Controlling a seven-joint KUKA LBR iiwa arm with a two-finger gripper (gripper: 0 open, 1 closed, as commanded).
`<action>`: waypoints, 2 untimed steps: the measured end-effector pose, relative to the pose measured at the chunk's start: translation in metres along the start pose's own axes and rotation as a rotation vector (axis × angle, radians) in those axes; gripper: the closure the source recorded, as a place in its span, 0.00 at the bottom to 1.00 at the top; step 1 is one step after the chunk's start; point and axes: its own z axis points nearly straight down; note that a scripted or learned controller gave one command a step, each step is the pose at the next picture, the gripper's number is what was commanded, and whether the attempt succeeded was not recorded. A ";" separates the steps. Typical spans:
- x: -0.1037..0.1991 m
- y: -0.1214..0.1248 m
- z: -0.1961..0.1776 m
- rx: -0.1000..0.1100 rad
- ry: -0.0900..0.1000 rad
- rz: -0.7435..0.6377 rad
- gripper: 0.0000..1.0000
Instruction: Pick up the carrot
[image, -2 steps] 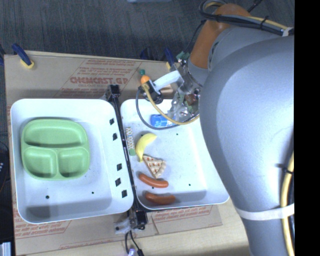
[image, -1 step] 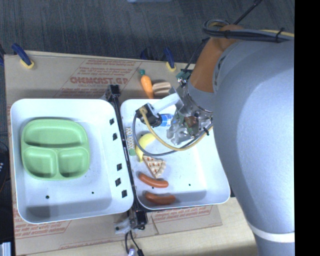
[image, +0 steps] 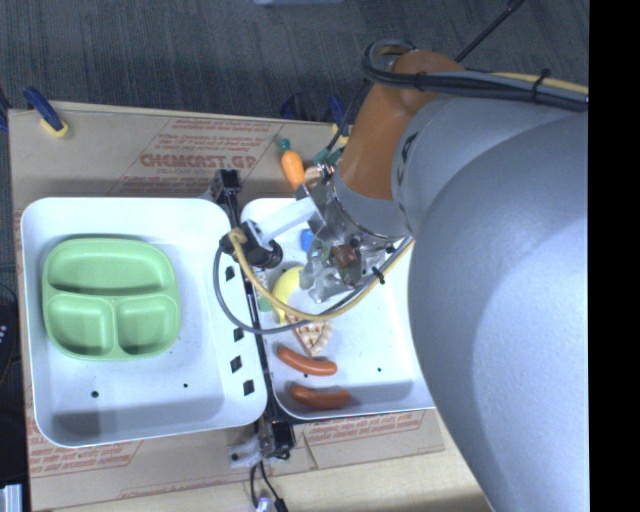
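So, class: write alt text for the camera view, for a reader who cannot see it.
A grey arm reaches from the right over the right bin, which holds two sausages. A carrot lies at that bin's far edge; a green tray sits in the left bin.

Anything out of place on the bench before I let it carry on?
Yes: the carrot lies outside both bins, on the cardboard beyond the right bin's far rim. The end effector hangs over the toy food inside that bin, near the yellow piece, not over the carrot.
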 end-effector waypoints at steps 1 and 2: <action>-0.009 -0.037 -0.005 0.001 -0.002 -0.296 1.00; -0.020 -0.115 0.049 -0.002 0.000 -0.091 1.00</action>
